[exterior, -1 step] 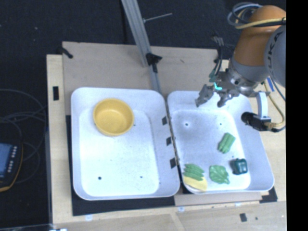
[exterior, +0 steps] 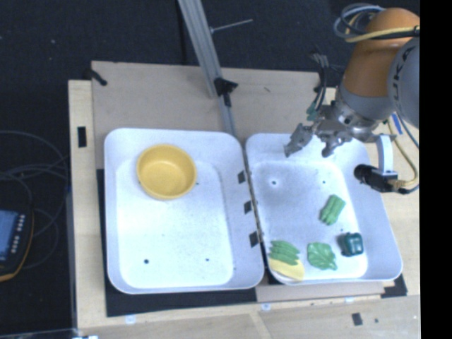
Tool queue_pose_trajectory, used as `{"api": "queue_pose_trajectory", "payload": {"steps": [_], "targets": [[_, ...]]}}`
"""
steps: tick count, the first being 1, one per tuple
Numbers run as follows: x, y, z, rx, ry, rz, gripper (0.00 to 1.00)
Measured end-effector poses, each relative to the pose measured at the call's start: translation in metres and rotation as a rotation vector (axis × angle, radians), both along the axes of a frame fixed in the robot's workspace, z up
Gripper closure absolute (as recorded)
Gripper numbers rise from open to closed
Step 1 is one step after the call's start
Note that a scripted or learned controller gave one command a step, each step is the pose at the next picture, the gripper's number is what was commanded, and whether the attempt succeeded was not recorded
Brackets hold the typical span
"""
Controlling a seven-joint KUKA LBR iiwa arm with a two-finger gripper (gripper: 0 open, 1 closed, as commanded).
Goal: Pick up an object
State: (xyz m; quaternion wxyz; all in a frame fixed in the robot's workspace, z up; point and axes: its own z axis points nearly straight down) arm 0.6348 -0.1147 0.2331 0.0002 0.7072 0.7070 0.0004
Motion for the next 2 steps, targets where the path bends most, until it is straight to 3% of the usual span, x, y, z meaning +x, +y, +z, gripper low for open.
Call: {"api": "queue_pose_trajectory", "payload": {"steps": [2], "targets": [[0.013,-0.003,-0.118,0.000,0.005,0.000,0.00]]}}
